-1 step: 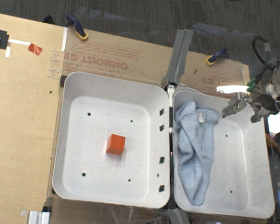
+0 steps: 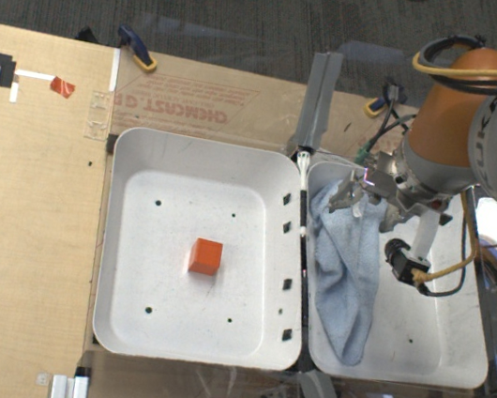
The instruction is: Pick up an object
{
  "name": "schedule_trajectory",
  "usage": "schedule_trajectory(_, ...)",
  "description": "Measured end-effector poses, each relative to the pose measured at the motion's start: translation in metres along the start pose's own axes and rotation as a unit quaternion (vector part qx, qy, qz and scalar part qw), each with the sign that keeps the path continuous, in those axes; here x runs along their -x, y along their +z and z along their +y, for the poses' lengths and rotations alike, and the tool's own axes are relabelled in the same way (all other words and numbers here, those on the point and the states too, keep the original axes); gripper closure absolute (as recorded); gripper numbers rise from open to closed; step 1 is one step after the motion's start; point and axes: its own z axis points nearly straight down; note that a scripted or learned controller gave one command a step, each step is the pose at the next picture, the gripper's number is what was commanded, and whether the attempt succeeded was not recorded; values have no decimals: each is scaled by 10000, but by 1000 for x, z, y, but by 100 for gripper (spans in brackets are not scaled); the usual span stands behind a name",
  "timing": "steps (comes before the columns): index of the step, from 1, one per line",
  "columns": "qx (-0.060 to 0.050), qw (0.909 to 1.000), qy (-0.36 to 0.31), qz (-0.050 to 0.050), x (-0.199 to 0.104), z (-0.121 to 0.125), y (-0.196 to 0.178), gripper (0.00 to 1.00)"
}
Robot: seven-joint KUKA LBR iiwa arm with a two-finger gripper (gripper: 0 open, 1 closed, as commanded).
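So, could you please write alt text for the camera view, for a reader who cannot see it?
A grey arm's claw grips the top of a blue cloth draped in the right white bin. An orange block sits in the left bin.

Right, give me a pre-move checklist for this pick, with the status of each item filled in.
1. Gripper over a target: ok, it sits at the top end of the crumpled light blue cloth.
2. Cloth actually between the fingers: cannot tell, fabric bunches around them.
3. Cloth free to lift: not ok, it drapes against the right white bin's left wall.
4. Small orange-red block out of the way: ok, it lies alone in the left white bin.
5. Yellow and black cables hanging from the wrist clear of the cloth: ok, they hang to the right of it.
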Motion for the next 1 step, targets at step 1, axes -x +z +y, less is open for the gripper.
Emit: schedule_trajectory(1, 2, 9998, 174, 4, 8, -22, 0, 0)
